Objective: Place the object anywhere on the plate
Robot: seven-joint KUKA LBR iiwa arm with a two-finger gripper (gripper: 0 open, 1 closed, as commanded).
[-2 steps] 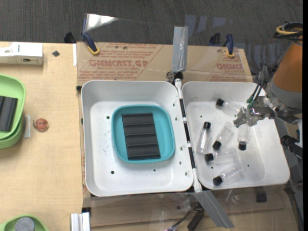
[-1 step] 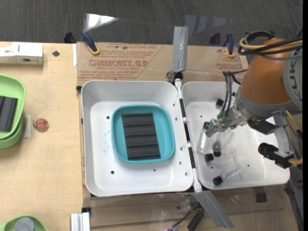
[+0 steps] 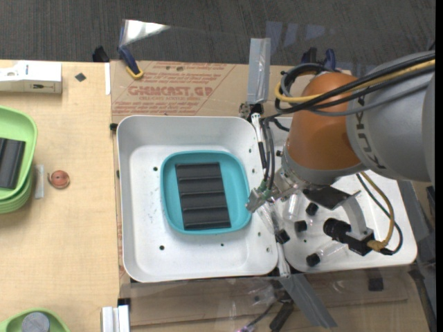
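Right bin (image 3: 405, 244), near rim at 6 o'clock: open floor. Above its dividing wall the gripper (image 3: 268, 192) hangs over a small greenish object (image 3: 256, 200); open or closed, cannot tell. The teal plate (image 3: 168, 185) lies just beside at 9 o'clock, long axis 12-to-6, with bare left bin (image 3: 138, 192) floor around it.

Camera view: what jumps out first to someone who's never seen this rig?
The bulky grey arm with its orange band dominates the right, hanging over the right bin. Next, the teal plate in the middle of the left bin, carrying a dark ridged block. A green tray sits at the bench's left edge.
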